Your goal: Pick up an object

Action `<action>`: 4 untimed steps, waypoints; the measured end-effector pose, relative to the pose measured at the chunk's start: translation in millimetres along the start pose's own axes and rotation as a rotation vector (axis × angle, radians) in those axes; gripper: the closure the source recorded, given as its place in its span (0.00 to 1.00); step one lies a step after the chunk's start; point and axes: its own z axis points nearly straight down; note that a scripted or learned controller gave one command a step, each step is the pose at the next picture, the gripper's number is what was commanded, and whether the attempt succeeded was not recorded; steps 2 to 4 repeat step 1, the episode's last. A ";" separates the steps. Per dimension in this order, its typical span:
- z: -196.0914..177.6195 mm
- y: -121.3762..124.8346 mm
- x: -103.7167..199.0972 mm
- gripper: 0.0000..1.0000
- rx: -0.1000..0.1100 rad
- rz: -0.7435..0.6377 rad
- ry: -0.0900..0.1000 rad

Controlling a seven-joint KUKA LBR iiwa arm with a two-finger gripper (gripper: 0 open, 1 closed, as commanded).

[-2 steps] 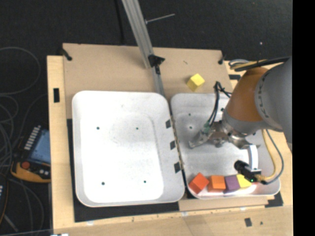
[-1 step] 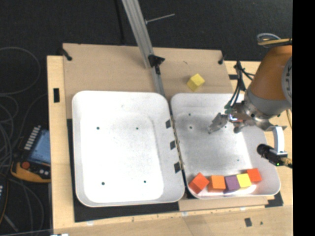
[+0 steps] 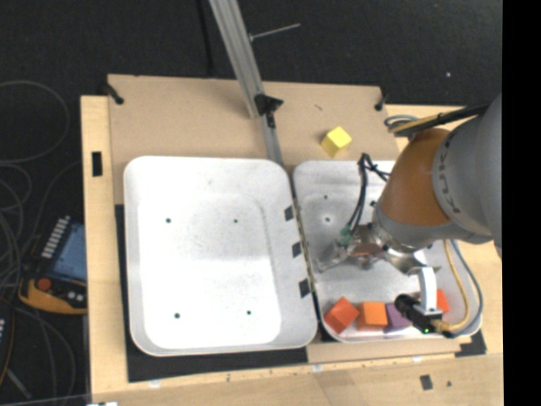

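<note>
My claw hovers low in the right bin, grip state unreadable, well above the orange cube at the front wall; approach step, next I should shift over it and descend.

L bin: floor bare, open approach from all sides. R bin: arm blocks 12–3 o'clock; blocks, orange, orange, purple, crowd 6 o'clock wall. Yellow cube on bench, 12 o'clock of R bin.
</note>
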 end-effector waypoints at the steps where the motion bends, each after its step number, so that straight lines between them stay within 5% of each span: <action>1: 9.3 40.5 -63.9 0.00 -0.012 0.007 -0.007; 4: 9.3 40.5 -63.9 0.00 -0.012 0.007 -0.007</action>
